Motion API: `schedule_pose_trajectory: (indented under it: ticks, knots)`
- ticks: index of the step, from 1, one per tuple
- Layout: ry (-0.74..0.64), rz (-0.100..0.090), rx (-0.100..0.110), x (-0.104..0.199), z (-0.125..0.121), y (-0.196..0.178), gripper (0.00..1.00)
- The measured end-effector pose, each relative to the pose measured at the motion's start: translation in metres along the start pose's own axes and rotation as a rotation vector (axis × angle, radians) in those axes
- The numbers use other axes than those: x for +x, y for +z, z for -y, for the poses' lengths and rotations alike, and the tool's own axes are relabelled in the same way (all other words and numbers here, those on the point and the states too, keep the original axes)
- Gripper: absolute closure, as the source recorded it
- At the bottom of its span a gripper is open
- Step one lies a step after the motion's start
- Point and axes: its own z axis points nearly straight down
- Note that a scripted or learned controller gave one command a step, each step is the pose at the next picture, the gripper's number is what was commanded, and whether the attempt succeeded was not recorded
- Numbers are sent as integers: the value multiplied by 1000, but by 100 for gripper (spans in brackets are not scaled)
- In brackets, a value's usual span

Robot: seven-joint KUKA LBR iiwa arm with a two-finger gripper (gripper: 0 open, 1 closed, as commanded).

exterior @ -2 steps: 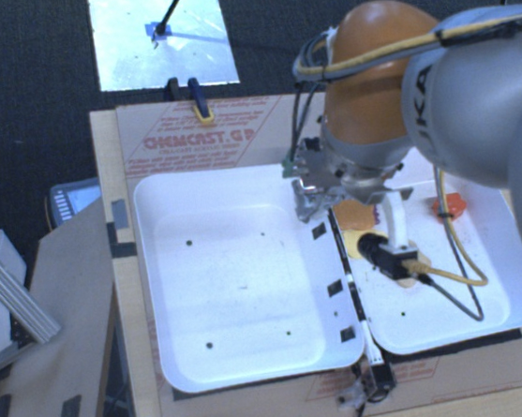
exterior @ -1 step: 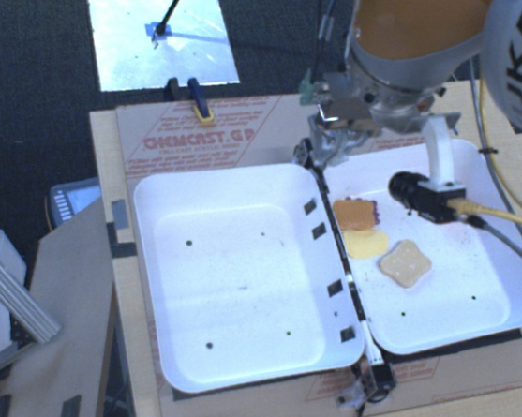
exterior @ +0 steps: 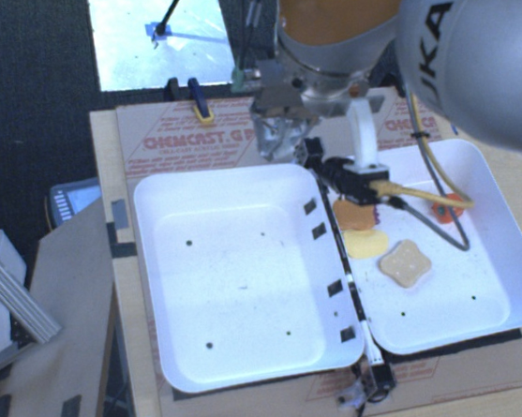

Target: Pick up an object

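The right bin (exterior: 521, 267) holds several small items. An orange round piece (exterior: 354, 215) lies near its left wall, with a pale yellow piece (exterior: 367, 244) just in front of it. A tan toast-shaped piece (exterior: 405, 263) sits nearer the front, and a small red-orange item (exterior: 446, 212) lies further right, partly under a cable. My gripper (exterior: 283, 142) hangs over the back rim where the two bins meet, behind and to the left of these items. I see nothing held in it.
The left bin (exterior: 154, 263) stands beside the right one. A black fitting with yellow cables (exterior: 357, 180) hangs from the wrist over the right bin's back left corner. Cardboard lies under both bins. A metal rail (exterior: 7, 291) is at the far left.
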Motion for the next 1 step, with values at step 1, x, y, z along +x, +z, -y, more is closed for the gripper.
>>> schedule_pose_trajectory:
  ticks: [1]
  knots:
    - [3,-1,-5,50,-37,-124,100]
